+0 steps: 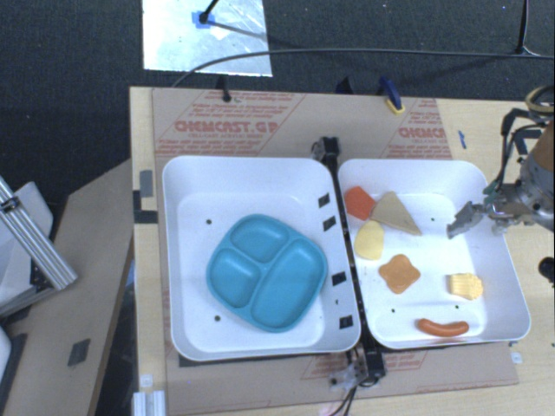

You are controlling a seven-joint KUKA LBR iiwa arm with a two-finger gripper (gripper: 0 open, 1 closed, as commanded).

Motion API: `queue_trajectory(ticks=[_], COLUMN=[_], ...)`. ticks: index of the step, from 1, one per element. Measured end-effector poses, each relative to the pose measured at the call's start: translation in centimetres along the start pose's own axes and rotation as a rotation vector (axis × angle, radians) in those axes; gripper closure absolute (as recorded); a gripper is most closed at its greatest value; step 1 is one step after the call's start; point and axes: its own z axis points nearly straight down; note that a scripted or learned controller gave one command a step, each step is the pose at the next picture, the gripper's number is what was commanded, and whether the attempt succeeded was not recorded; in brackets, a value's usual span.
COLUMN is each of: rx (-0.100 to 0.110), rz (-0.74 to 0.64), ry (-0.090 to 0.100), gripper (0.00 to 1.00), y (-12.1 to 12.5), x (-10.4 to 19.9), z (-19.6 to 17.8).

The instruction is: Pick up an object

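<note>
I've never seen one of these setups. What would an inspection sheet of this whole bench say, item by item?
Surface: wooden bench under a printed cardboard sheet; two white bins side by side.
Job's things: right bin holds a red piece, tan wedge, pale yellow piece, orange piece, yellow ridged piece and a sausage.
Clutter: left bin holds a blue divided plate.
Grippers: pincer over the right bin's right side, nothing seen between its fingers.
Cables: dark cable across the floor; wires at the bench's front.
Surroundings: dark carpet, shiny sheet, metal rail.
</note>
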Motion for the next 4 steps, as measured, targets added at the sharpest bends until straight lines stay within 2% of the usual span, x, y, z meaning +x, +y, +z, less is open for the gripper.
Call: queue_trajectory(ticks=[1,3,4], rx=[-0.011,-0.007,-0.010], rz=[-0.004,-0.001,-0.001], ry=[-0.003,-0.001,-0.002], gripper=[0.00,0.00,0.00], y=[0.3,-1.1,-1.0], x=[0.1,0.1,0.1], z=[-0.6,11.1,12.4])
